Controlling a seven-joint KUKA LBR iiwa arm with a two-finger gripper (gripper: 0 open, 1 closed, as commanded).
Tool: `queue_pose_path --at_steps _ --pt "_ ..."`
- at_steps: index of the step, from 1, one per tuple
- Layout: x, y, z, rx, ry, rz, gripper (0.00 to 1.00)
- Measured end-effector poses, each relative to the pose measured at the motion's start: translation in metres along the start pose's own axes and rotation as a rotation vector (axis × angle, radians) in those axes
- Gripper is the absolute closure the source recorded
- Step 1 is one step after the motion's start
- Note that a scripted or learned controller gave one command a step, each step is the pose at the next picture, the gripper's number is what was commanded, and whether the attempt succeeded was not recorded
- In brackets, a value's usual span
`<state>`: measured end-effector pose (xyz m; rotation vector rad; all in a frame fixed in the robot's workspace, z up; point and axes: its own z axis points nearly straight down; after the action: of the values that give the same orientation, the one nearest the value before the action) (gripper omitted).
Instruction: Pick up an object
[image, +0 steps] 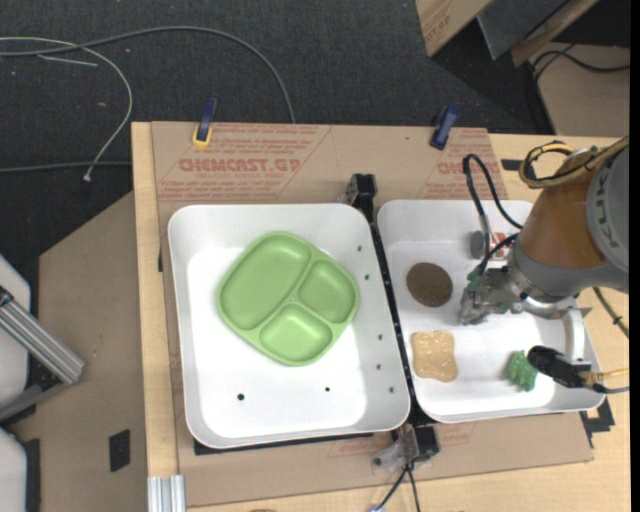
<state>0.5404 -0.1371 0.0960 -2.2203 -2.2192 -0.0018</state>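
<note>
The right bin holds three small objects. A round dark brown disc lies near its left wall. A tan, lumpy flat piece lies just below the disc. A small green leafy item sits near the front right corner. My gripper reaches down into this bin from the right. It stands just right of the brown disc and above the tan piece, with nothing visibly held. The arm's orange band and grey wrist hide the bin's right side.
The left bin holds a green divided plate, lying at a slant. A black divider strip runs between the bins. Cables hang over the right bin's back edge. Blue clamps hold the cardboard at the back.
</note>
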Motion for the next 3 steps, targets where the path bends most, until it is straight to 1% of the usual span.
queue_pose_path --at_steps 1,2,3 --pt "0.0 0.008 -0.063 -0.008 -0.004 -0.002 1.0" --pt "-0.002 0.009 -0.106 -0.006 -0.004 -0.001 1.0" --pt "0.005 0.013 -0.167 -0.006 -0.004 -0.003 1.0"
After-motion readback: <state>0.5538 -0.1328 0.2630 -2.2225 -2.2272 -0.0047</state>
